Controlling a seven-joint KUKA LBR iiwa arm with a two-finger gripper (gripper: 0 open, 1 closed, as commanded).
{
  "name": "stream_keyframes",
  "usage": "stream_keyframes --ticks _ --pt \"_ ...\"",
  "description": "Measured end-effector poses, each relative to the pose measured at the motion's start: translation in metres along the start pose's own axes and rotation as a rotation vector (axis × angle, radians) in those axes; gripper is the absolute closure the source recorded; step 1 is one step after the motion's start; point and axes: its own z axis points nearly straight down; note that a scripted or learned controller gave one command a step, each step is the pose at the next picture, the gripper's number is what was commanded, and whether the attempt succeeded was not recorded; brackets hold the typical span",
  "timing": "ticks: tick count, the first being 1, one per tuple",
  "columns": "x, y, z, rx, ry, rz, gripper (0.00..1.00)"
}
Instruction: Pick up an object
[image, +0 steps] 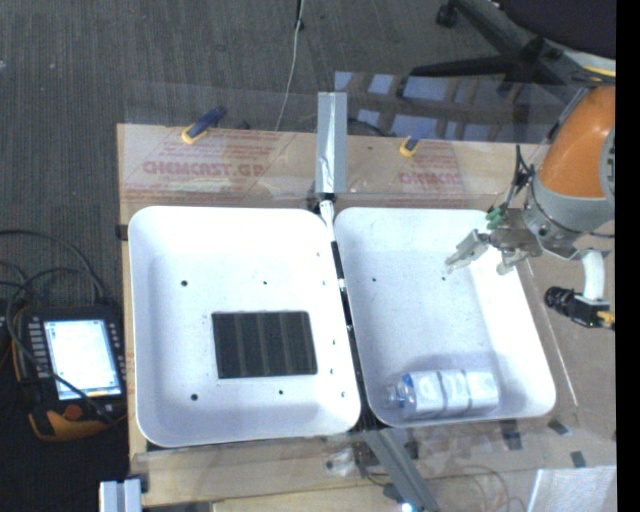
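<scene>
Landmark: the right bin (520, 330), the white tray nearer the arm; every place below is given from it.
Object: a clear plastic bottle (445, 392) with a pale label lies on its side along the right bin's near wall, cap end toward the divider between the bins.
Other candidate: a dark ribbed rectangular pad (265, 343) lies flat in the left bin (160, 300), across the divider from the right bin.
Gripper: the gripper (487, 250) hangs over the right bin's far right corner, its two fingers spread apart with nothing between them.
Arm: the grey arm with its orange band (580, 140) leans in above the right bin's far right rim.
Step in hand: by my reading, the approach; the gripper is well apart from the bottle and nothing is grasped yet.
Next move: it likely calls for travel toward the right bin's near wall, turning the fingers to straddle the bottle's round body, then descent and closing.
Risk: the bottle may roll, and the near wall leaves little room for a finger on that side.
Surface: a wooden bench (230, 165) with faint red lettering under the right bin; yellow clamps at its far edge.
Room: dark carpet beyond; a handheld control pendant (75, 358) with a lit screen lies on the floor far left of the right bin.
</scene>
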Motion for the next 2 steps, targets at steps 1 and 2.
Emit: stream_keyframes --ticks 1,2 --pt "-0.0249 -0.0463 -0.0790 -0.001 -0.003 0.165 0.00" --pt "-0.0238 -0.0454 -0.0880 0.000 -0.005 0.162 1.00"
